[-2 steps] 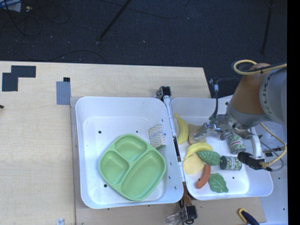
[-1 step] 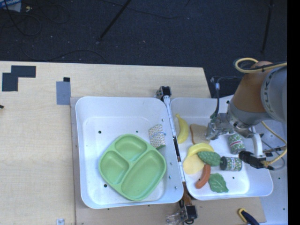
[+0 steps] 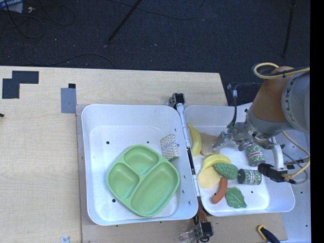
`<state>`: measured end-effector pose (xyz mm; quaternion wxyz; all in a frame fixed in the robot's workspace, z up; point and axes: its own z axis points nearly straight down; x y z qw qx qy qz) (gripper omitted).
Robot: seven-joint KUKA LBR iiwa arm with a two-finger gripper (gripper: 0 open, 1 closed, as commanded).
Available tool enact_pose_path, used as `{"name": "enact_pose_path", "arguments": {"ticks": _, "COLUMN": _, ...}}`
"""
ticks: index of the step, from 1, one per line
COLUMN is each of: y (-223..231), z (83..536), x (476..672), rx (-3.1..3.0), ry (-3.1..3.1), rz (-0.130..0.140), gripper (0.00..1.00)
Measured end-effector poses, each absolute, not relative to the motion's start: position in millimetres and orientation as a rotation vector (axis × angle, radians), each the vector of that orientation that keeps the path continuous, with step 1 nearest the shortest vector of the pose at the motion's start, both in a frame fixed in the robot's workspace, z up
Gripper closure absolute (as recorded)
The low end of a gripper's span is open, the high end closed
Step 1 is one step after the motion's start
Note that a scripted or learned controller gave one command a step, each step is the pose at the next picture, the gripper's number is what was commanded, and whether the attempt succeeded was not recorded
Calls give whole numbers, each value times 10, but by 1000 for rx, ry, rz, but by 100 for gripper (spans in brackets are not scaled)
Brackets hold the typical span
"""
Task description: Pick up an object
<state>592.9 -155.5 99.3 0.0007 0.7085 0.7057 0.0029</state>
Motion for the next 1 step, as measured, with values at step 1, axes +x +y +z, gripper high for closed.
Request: {"name": "enact_pose_path", "arguments": {"ticks": 1, "y": -1300, "z": 914, "x": 6249, "rx": 2217, "ry": 2217, "rz": 4, "gripper": 0}}
